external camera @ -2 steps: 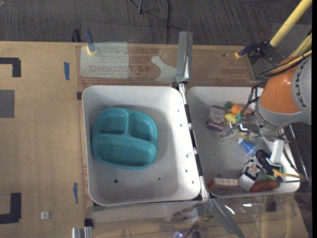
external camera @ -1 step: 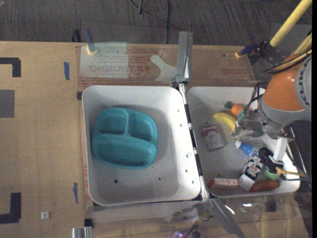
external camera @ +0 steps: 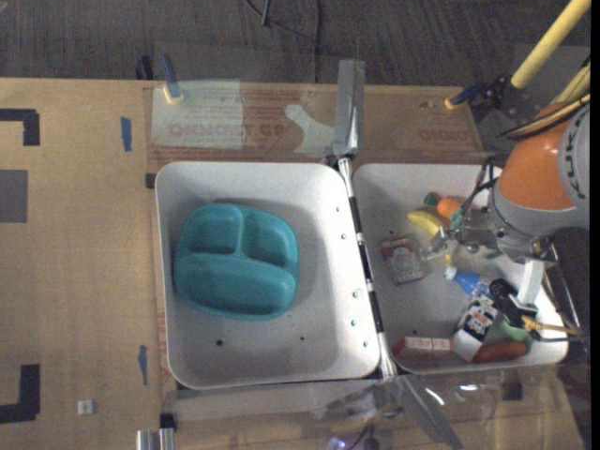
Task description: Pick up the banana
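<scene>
A: Camera view, stock check, near edge first. What stands on the bench [external camera: 75,251]?

B: 2 shallow white bins, side by side, meeting along 1 wall: left bin [external camera: 281,364], right bin [external camera: 394,190].

A: Right bin, near wall?

B: Item 1: flat red-and-white packet [external camera: 424,345], lying against the near wall. Item 2: white-and-black container [external camera: 476,322], just beside it toward the near right corner. Item 3: red oblong piece [external camera: 502,352], in that corner, touching item 2. Item 4: small green piece [external camera: 513,327], just behind item 3; type unclear.

A: Middle depth, both bins?

B: Item 5: small blue piece [external camera: 462,277], right of the right bin's centre. Item 6: printed sachet [external camera: 403,259], flat, left of centre, apart from the rest. Left bin: 1 teal divided plate [external camera: 236,261], 3 sections, toward its left wall.

A: Tool status?

B: Gripper [external camera: 450,242] over the right bin's middle, between the blue piece and the banana. Open or closed: cannot tell. Hold on anything: cannot tell. Arm [external camera: 534,172], grey with orange band, comes in over the right wall.

A: The banana?

B: Item 7: banana [external camera: 424,221], yellow, lying in the right bin's far half, between the sachet and the far wall, just beside the gripper. Item 8: orange piece [external camera: 447,203], just behind it.

A: Beyond the bins?

B: 1 clear printed sheet [external camera: 216,120], flat, toward the bench's far edge.
</scene>
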{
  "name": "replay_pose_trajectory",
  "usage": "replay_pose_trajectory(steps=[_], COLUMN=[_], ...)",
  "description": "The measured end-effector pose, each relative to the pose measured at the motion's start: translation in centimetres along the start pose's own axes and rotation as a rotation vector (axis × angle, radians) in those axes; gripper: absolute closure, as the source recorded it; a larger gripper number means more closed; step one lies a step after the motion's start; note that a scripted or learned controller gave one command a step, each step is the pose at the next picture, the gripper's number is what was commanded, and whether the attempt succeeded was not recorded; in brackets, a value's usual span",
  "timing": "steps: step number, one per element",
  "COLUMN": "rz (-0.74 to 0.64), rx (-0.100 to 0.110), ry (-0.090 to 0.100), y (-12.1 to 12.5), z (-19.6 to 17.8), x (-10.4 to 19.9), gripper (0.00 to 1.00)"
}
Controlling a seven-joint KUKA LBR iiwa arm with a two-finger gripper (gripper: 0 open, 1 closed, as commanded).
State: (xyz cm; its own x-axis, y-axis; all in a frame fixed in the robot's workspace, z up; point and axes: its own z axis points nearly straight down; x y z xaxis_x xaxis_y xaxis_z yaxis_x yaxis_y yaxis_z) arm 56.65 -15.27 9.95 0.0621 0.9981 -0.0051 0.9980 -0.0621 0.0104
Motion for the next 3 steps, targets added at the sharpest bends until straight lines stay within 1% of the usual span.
replay_pose_trajectory(steps=[1, 2, 3], rz=[-0.102, -0.102, 0.046], rx=[0.005, 0.0, 0.007], ry=[0.005, 0.0, 0.004], y=[6.4, 6.6, 10.0], z=[1.3, 0.1, -9.8], x=[0.1, -0.1, 3.8], gripper=[0.0, 1.0, 1.0])
